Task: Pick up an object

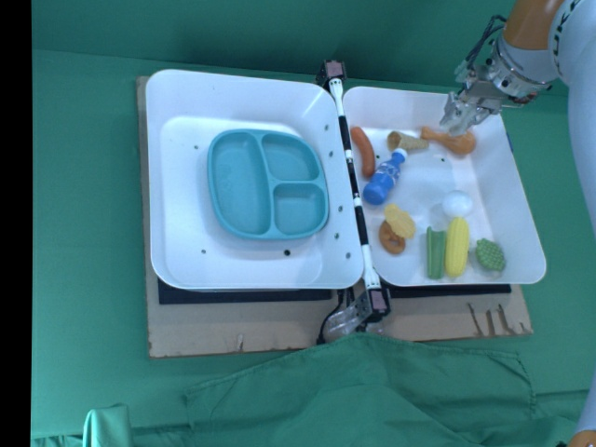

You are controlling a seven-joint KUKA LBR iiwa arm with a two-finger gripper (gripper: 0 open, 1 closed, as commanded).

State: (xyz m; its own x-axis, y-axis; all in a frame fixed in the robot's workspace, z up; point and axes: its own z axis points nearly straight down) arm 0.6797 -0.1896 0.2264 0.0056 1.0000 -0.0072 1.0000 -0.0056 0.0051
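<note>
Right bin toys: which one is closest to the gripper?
The orange chicken drumstick at the bin's far edge, directly under the gripper. The sausage, blue bottle and corn lie farther away.

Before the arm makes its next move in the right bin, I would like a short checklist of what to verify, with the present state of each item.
1. Pincer is over the right white bin: ok.
2. Pincer is at the orange toy drumstick in the far part of that bin: ok.
3. Drumstick is between the fingers: cannot tell.
4. Fingers open or shut: cannot tell.
5. Neighbours are apart from the target: not ok, the small tan piece lies close beside the drumstick; the blue toy bottle is apart.
6. Teal three-part plate lies in the left white bin, out of the arm's way: ok.
</note>
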